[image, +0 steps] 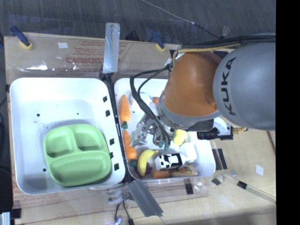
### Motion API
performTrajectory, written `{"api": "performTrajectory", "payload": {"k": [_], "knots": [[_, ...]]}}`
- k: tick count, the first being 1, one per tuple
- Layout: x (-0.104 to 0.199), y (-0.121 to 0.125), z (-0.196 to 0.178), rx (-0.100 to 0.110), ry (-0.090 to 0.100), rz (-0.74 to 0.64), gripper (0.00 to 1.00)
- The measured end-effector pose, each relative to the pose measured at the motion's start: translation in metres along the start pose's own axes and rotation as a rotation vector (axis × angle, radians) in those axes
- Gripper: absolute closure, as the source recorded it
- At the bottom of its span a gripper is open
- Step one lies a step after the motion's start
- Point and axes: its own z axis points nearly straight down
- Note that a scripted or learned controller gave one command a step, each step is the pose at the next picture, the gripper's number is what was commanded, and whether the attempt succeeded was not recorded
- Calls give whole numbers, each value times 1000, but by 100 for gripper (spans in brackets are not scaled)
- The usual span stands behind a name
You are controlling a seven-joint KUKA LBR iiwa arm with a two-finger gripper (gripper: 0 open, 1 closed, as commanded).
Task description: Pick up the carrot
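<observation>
Long orange tapered carrot (124,108) lies lengthwise against the left wall of the right white plastic bin (206,165), at 9 o'clock from the metal two-finger hand (152,132). Hand low among clutter, near the yellow banana (146,159); its opening cannot be judged, nothing visibly held. Green divided plastic tray (77,153) sits in the left bin (28,93), probably as drop-off.
</observation>
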Motion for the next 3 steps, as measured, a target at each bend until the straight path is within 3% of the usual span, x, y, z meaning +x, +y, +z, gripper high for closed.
{"api": "performTrajectory", "payload": {"k": [1,2,3], "knots": [[-11,-23,-75,-1,-3,85,100],[-10,-23,-73,0,1,84,0],[-14,4,48,6,15,3,0]]}}
